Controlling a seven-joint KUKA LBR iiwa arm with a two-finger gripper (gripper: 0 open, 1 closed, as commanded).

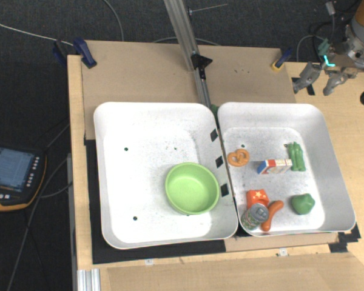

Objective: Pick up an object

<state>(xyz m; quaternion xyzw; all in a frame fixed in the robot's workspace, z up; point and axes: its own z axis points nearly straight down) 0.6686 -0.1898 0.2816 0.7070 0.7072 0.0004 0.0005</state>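
Above the bench's far right corner, beyond both bins, the gripper (318,82) hangs with its two fingers (304,80) spread apart and nothing between them. Right bin (333,162): orange pretzel-shaped ring (238,157), red-and-white box (274,166) touching a green ridged piece (296,156), green pepper-like toy (302,204), orange block (256,196), small can (255,215) and orange carrot-like piece (272,214) at the near edge. Left bin (127,168): green bowl (192,188), upright, near the divide.
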